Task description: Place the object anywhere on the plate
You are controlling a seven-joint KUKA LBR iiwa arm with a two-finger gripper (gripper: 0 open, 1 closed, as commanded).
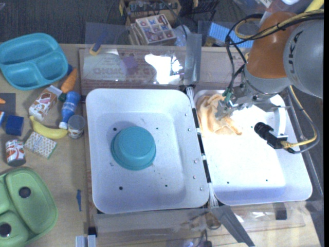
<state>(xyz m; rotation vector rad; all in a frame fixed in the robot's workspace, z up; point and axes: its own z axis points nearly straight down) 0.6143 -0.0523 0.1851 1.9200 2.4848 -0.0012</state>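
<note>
The jaws, clenched or released I cannot tell, sit over the crumpled pale orange soft object (pixel 209 118) in the right white bin (pixel 247 169), far-left corner: best pinch a thick fold, then carry it to the round teal plate (pixel 133 147).

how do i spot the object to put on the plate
Find the right white bin. In its far left corner, beside the other bin, lies a pale orange thing. It is crumpled like cloth, unlike the smooth teal plate next door.
</note>
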